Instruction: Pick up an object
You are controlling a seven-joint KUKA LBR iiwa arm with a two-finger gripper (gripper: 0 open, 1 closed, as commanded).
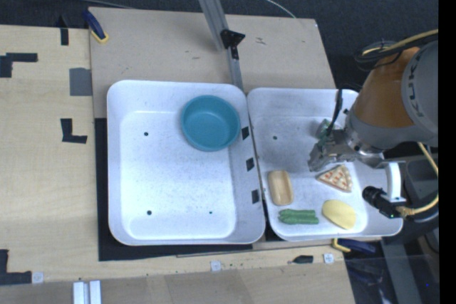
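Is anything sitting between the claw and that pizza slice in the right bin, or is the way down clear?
Nothing visible blocks it. The claw hangs just at the upper left corner of the pizza slice in the right bin, with no item between them. The hot dog bun, green beans and yellow lemon-like piece lie off to the side and below.

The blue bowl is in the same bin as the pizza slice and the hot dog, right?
Not quite. In the camera view the blue bowl sits alone in the left bin. The pizza slice and hot dog are in the right bin.
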